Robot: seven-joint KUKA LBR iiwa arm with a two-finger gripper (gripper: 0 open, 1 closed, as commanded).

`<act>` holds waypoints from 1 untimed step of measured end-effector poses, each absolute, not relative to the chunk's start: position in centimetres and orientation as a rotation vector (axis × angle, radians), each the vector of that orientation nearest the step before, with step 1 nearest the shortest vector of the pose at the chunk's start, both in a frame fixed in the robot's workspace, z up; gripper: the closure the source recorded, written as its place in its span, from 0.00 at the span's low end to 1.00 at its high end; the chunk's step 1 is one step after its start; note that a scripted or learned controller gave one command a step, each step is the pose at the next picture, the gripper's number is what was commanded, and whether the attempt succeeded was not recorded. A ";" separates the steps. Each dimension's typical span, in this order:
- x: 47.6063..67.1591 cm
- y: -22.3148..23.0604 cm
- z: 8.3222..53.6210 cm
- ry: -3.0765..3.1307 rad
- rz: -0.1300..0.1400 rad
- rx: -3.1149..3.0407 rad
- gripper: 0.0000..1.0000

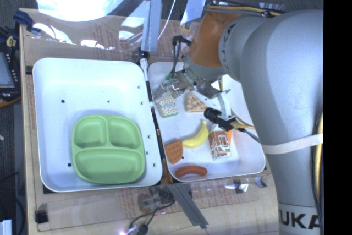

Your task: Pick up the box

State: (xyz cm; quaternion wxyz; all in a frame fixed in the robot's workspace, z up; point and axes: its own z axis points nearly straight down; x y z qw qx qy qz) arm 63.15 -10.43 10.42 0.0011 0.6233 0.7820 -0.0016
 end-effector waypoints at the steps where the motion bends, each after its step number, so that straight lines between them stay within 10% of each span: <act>1: 65.7 -6.4 19.3 2.563 0.001 1.817 1.00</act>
